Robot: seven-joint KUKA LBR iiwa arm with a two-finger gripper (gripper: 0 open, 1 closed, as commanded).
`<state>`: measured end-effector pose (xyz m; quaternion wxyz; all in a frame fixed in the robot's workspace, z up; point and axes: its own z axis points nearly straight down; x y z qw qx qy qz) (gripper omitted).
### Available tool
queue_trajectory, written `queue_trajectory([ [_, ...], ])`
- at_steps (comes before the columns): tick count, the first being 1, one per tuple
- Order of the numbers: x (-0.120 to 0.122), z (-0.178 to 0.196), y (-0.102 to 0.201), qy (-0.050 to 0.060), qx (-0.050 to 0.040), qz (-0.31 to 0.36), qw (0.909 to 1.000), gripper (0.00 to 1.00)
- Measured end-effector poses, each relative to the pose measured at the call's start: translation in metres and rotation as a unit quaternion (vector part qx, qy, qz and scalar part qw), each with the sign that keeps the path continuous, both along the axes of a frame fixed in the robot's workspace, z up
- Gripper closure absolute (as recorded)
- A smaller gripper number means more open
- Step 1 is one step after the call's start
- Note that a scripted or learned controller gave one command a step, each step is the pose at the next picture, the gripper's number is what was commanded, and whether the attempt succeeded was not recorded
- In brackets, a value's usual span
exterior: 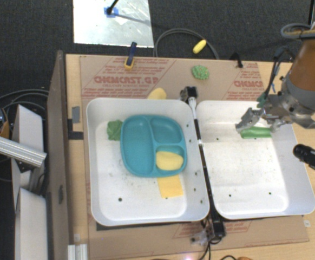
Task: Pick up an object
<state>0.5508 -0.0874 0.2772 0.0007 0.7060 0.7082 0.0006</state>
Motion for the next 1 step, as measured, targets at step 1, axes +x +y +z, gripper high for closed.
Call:
queue_trajectory([
  [1, 0.0146, -0.1088, -0.0464, 0.004, -0.0002, -0.003, 1.0, 0.0],
])
